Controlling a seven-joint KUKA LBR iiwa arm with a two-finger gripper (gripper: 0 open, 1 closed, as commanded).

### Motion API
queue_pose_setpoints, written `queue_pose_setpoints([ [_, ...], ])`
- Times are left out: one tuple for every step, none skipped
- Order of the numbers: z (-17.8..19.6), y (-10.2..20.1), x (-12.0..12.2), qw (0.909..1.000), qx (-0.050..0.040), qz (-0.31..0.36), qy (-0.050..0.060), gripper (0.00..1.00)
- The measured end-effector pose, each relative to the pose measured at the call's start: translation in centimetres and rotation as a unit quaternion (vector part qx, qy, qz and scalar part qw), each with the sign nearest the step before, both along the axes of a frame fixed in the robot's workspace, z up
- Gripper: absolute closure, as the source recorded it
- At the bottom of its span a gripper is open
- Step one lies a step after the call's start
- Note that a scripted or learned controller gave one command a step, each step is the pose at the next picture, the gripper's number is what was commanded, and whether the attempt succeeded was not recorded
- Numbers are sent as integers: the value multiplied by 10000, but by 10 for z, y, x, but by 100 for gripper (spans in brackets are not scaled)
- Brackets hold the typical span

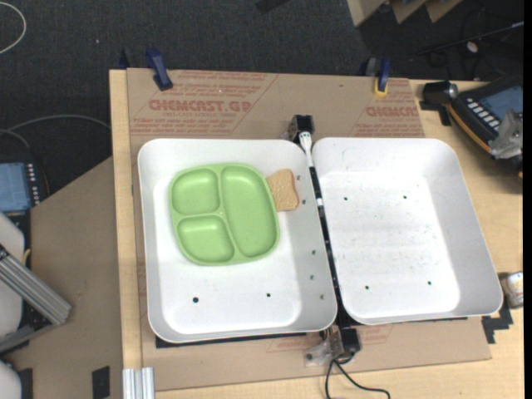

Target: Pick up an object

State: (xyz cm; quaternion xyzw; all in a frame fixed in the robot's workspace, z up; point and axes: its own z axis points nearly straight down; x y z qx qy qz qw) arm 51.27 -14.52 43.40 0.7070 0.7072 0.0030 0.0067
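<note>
I see a green divided plate [223,214] in the left bin [166,306], a tan sponge [283,189] touching its rim.

Two shallow white bins side by side on brown board-covered bench [249,98]. Left bin [233,306] holds green divided plate [223,214], three compartments, lying flat in bin's upper-left part. Tan sponge-like piece [284,189] just beside plate's upper-right edge, touching or nearly so; cannot tell which. Right bin [399,231] shows speckled white floor with few small dark holes. Blue clamp [158,67] at board's far-left edge, yellow-blue clamp [381,77] at far right. Black cable [349,381] trails off near edge between bins.
</note>
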Motion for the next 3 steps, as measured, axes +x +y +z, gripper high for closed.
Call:
queue_pose_setpoints([
  [-79, 32, -35, 9999, 41, 7, 114, 100],
  [4, 0, -10, 10000, 3, -9, 9, 100],
  [-60, 24, -35, 9999, 37, 3, 102, 100],
])
